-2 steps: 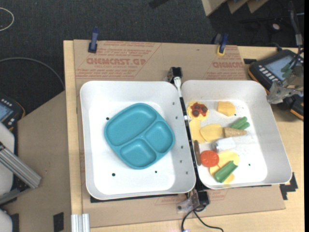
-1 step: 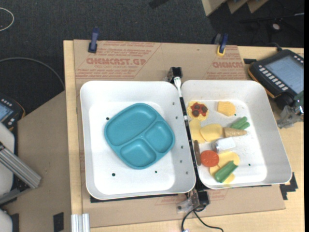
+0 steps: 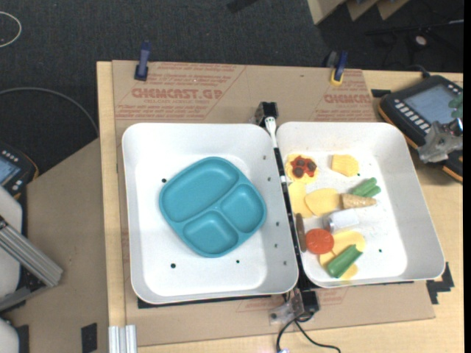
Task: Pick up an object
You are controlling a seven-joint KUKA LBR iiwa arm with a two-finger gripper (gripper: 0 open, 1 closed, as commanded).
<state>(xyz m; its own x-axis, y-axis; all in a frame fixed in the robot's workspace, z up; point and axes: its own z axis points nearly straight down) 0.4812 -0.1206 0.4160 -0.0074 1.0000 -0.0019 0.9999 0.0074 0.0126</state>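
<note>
I find two white bins side by side on a cardboard sheet (image 3: 184,94), which is held at its far edge by two blue clamps (image 3: 142,61). The left bin (image 3: 140,197) holds one blue divided plate (image 3: 213,206) with three compartments, lying flat near the bin's middle. The right bin (image 3: 397,160) carries the objects available for picking, all clustered on its left half: a dark red berry piece (image 3: 302,166) at the far left, a yellow wedge (image 3: 344,165) just beside it, a green pod (image 3: 366,187) touching a tan cone (image 3: 357,201), a pale yellow disc (image 3: 322,201) near the middle, a red tomato (image 3: 319,240) closer to me, and a green vegetable (image 3: 343,260) lying tilted on a yellow slice (image 3: 353,241) at the near edge. A handheld control pendant (image 3: 423,116) rests on the bench beyond the right bin. From this view I cannot tell whether the claw is released or clenched.
</note>
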